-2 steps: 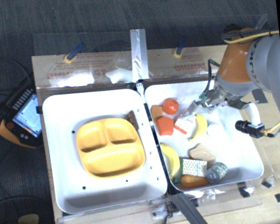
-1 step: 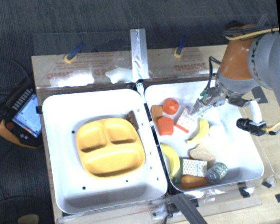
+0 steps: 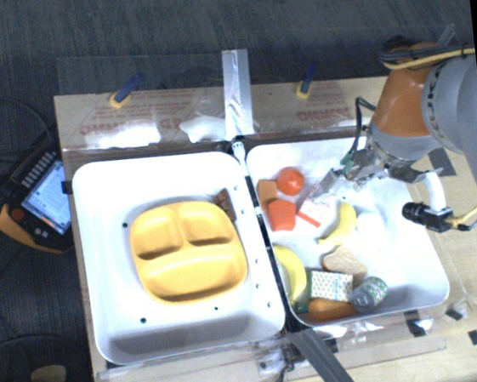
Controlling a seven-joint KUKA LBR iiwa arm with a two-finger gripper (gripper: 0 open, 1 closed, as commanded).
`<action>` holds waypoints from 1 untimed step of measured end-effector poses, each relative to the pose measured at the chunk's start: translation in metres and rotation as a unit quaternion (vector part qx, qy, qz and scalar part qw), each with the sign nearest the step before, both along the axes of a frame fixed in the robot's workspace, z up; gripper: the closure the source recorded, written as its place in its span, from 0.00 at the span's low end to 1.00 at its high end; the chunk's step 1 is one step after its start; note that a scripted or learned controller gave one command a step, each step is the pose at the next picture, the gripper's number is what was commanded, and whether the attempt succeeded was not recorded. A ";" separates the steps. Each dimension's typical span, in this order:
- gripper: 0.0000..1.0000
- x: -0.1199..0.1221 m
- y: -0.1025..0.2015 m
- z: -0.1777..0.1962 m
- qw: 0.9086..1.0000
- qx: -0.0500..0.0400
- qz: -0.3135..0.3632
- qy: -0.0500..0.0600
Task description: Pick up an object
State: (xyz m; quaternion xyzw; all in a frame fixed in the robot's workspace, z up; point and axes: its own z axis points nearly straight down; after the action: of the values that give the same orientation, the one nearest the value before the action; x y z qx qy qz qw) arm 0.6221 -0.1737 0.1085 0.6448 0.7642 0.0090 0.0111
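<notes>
Dark carpet surrounds the worktop (image 3: 75,110), and on it I see two white bins side by side. A handheld control unit (image 3: 41,200) with a lit screen lies on the floor off the left side, trailing cables.

My left bin (image 3: 102,270) carries a yellow divided tray (image 3: 188,250), lying flat near the bin's middle, with a small brown item (image 3: 222,201) just beside its upper right corner.

My right bin (image 3: 418,268) carries the pile of toy food. An orange tomato-like ball (image 3: 289,180) sits near the top left, with an orange block (image 3: 281,214) just below it and a red-and-white piece (image 3: 308,215) touching that block. A banana (image 3: 338,222) lies tilted near the centre. Along the lower wall I see a yellow-green fruit (image 3: 292,274), a slice of bread (image 3: 343,260), a patterned square packet (image 3: 330,286), a carrot (image 3: 329,308) and a grey crumpled ball (image 3: 368,293), all crowded together.

The arm (image 3: 422,109) reaches in from the right, and the gripper (image 3: 337,176) hangs over the upper part of the right bin, between the tomato and the banana. I cannot tell how it is set, and I see nothing held in it.
</notes>
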 end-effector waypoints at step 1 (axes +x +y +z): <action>0.00 -0.029 -0.010 -0.011 1.000 -0.002 0.022 0.000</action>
State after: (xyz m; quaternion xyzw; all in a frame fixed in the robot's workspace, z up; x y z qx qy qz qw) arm 0.5929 -0.1833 0.0976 0.6277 0.7783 0.0073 0.0122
